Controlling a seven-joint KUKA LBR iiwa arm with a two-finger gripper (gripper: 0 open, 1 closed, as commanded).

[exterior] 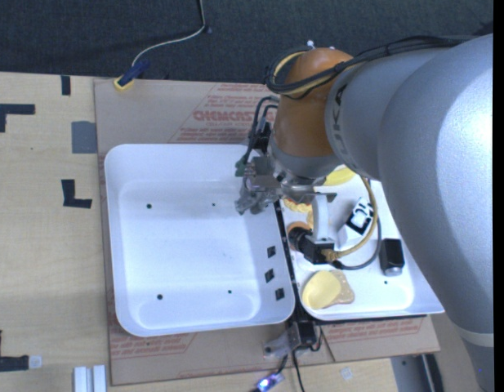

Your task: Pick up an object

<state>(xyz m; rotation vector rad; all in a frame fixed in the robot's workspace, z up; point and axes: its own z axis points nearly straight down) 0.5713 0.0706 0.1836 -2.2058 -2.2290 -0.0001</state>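
The pale yellow soft-looking lump (pixel 327 289) sits at the front of the right bin (pixel 399 300), looks light and squashy so pinch it gently across its middle, and I cannot tell how the gripper (pixel 253 188) is set.

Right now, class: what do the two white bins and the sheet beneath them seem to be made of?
White bins: likely moulded plastic, smooth and slightly glossy, with rounded corners and soft highlights along the rims. Sheet beneath them: apparently corrugated cardboard, matte tan with red printed lettering and a cut edge.
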